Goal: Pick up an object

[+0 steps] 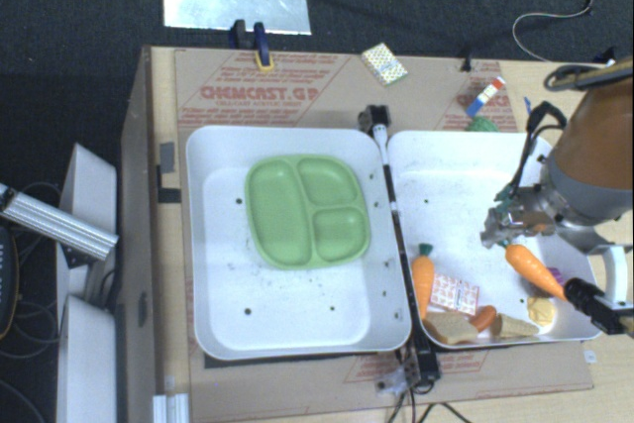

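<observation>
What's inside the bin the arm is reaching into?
The right bin holds two carrots, a patterned packet and bread-like pieces. The arm covers its far right side.

Brown bench (pixel 287 84) bearing two white bins, left bin (pixel 213 213), right bin (pixel 446 163), side by side, touching

A smooth, matt green plastic plate (pixel 305 211) is seen in a glossy white plastic bin (pixel 223 307); brown printed cardboard (pixel 260 92) lines the worktop.

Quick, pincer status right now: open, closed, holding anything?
Pincer: cannot be told whether open or closed. It sits low over the right bin, just beside the orange carrot; nothing visibly held.
</observation>
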